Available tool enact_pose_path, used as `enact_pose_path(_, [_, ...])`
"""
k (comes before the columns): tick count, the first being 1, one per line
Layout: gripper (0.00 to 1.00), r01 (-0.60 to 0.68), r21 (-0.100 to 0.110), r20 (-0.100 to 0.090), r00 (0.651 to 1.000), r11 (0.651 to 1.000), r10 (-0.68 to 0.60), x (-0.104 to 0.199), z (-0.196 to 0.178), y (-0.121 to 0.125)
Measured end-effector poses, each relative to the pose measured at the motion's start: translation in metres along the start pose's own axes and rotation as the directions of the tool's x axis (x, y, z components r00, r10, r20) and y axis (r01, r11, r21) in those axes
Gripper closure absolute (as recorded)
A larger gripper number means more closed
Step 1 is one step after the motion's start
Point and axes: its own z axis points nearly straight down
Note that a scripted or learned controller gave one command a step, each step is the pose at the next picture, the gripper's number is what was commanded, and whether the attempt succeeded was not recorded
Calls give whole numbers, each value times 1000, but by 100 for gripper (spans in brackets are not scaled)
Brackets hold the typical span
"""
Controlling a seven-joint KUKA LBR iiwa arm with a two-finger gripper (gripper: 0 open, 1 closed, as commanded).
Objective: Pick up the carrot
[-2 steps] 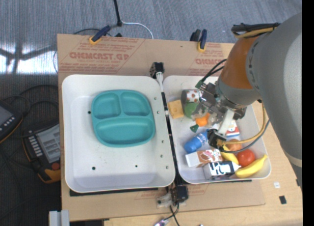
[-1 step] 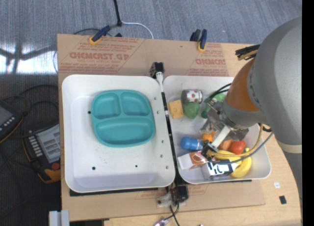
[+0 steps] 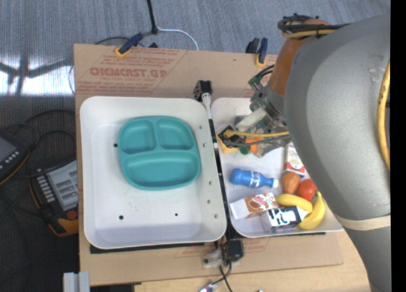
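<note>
Where the arm comes in: from the right, the grey arm (image 3: 342,113) bulks large over the right-hand side of the bench, its orange band (image 3: 288,62) showing above the wrist.
Gripper: the gripper (image 3: 250,122) is down at the far end of the right bin (image 3: 285,233), low among the things there. Whether it is spread or pressed together cannot be told from this angle.
Carrot: a long orange shape (image 3: 257,136), most likely the carrot, lies roughly crosswise in the far half of the right bin, just under the gripper's tip. A small green bit sits beside it. Whether the gripper touches it cannot be told, and nothing is seen pinched.
Right bin, near half: a blue bottle (image 3: 250,179) lies on its side near the middle. Nearer the camera are a small carton (image 3: 254,205), a black packet (image 3: 283,218) and a banana (image 3: 311,211), close together. A red tomato (image 3: 307,190) and an orange-brown fruit (image 3: 290,183) sit just beyond the banana, partly under the arm.
Left bin: the left bin (image 3: 101,157) holds a teal divided plate (image 3: 158,152), flat on the floor of the bin, with two small compartments at the far side and one long one nearer.
Bench: both bins sit side by side on a brown cardboard sheet (image 3: 127,72).
</note>
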Motion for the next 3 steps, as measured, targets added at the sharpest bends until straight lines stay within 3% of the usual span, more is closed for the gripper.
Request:
enact_pose_path(1, [0, -1, 0, 0, 1000, 1000, 1, 0, 0, 0])
enact_pose_path(2, [0, -143, 1, 2, 990, 990, 143, -25, 0, -43])
enact_pose_path(3, [0, -6, 2, 2, 1000, 1000, 6, -64, 1, -80])
